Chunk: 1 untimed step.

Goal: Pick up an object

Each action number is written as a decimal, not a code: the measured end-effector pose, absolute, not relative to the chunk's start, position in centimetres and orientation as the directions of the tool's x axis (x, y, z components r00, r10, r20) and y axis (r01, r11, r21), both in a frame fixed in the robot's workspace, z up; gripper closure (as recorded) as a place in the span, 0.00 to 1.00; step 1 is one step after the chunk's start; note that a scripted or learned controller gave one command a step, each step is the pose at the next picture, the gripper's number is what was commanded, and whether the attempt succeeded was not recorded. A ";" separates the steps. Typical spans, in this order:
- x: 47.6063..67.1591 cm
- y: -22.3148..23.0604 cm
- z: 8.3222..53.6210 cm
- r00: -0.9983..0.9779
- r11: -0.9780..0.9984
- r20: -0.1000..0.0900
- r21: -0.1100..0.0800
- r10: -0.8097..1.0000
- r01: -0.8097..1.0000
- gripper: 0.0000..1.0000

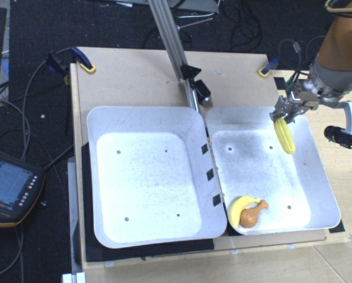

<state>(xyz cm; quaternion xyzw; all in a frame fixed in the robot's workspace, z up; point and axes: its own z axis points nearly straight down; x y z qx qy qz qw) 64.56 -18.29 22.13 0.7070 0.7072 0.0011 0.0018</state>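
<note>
We see the arm [336, 46] reaching in from the right, its orange band high at the edge of the view and the grey wrist angled down toward the right bin [317, 175]. The gripper [283, 118] hangs over the far right corner of that bin. A yellow corn cob [285, 135] sits between its fingers at the cob's upper end, so the jaws are clamped on the corn. The cob hangs down and slightly to the right from the fingers, tilted rather than lying flat; we cannot tell whether its lower tip touches the bin floor or is just above it.

At the near edge of the same bin, close to the divider, we see a banana [240, 205] curled around the left side of an orange drumstick [251, 214]; the two are touching. They lie well apart from the corn.

The left bin [105, 158] lies beside the right one, their rims overlapping along the middle. A metal rail [174, 37] slants down from the top of the view to the far end of that seam. Both bins rest on a tan board [140, 78] with yellow clamps [88, 68] at its far corners. A handheld pendant [9, 187] lies on the dark floor to the left, among cables.
</note>
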 end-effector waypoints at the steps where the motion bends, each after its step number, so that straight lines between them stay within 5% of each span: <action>1: 64.6 -18.3 27.3 0.000 0.000 -0.001 0.005 1.000 1.000 1.00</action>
